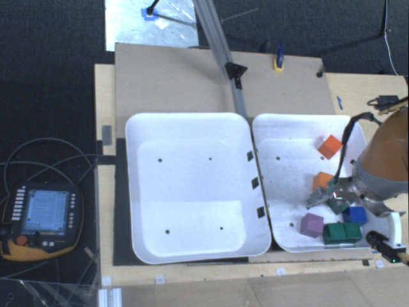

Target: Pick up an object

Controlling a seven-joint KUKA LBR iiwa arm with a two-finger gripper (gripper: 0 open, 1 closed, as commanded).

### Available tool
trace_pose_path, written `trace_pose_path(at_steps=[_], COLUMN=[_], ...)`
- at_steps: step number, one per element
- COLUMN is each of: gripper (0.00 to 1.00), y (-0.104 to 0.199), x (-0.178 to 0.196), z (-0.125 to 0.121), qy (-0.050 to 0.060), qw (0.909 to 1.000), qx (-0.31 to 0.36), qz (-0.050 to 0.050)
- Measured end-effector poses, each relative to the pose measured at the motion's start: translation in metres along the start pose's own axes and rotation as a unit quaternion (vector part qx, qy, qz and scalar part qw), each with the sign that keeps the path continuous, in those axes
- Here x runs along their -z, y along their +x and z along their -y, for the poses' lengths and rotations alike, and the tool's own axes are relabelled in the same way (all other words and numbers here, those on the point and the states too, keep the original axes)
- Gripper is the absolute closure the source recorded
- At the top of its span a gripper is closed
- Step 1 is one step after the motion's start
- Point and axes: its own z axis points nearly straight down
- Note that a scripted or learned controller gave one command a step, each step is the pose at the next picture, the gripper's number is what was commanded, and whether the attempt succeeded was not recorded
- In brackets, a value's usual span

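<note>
The right bin (281,171) holds several small blocks. An orange block (330,146) lies near its far right. A second orange block (321,181) sits just left of my gripper. A purple block (312,225) and a green block (341,233) lie near the front wall, with a blue block (354,214) behind the green one. My gripper (333,197) is low in the right bin among these blocks, below the arm's orange band (386,152). A teal piece shows right at the gripper; I cannot tell if it is held.
The left bin (192,184) stands beside the right one. A grey pole (217,37) slants across the back of the bench. A teach pendant (41,219) with cables lies on the floor at the left. A black cable (348,139) loops off the arm.
</note>
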Motion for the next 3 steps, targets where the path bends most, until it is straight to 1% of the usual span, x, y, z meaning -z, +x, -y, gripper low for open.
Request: trace_pose_path(at_steps=[1, 2, 3], gripper=[0.0, 1.0, 1.0], y=[-0.001, -0.001, 0.007], x=[0.0, 0.009, 0.065], z=[-0.006, -0.007, -0.017], qy=[-0.008, -0.009, -0.001], qw=[1.0, 1.0, 1.0], qx=[0.002, 0.003, 0.003], qz=[0.002, 0.001, -0.002])
